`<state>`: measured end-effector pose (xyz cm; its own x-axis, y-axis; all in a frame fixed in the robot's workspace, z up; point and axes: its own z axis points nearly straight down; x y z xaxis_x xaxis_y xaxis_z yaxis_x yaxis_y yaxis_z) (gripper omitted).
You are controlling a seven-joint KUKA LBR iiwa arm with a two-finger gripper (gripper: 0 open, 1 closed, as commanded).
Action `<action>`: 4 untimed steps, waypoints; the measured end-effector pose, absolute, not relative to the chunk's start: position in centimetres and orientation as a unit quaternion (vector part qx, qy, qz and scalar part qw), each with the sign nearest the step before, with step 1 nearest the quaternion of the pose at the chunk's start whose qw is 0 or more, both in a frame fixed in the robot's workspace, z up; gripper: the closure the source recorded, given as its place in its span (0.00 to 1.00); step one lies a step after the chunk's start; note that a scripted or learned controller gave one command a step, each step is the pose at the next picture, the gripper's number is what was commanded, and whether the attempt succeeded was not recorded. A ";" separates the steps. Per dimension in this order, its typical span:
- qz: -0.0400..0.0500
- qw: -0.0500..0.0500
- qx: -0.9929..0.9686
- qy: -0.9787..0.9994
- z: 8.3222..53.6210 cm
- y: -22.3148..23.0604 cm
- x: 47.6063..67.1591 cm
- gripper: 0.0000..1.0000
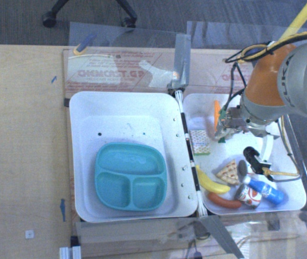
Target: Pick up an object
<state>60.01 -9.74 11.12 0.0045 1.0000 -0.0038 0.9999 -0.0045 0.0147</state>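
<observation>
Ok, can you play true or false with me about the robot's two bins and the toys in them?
1. The teal divided tray lies in the left bin. True.
2. The banana lies in the left bin. False: it lies in the right bin, near the divider.
3. The end effector is over the right bin. True.
4. The pizza slice sits on the teal divided tray. False: it lies in the right bin, above the banana.
5. The blue bottle lies on its side. True.
</observation>
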 end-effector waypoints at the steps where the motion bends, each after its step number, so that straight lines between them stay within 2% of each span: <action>1: 0.004 0.007 0.709 0.705 11.1 -9.7 60.0 0.00; 2: 0.004 0.008 0.709 0.706 12.1 -9.8 60.1 1.00; 3: 0.002 0.003 0.706 0.708 8.9 -9.5 65.8 1.00; 4: 0.002 0.003 0.706 0.708 8.8 -9.5 65.8 0.00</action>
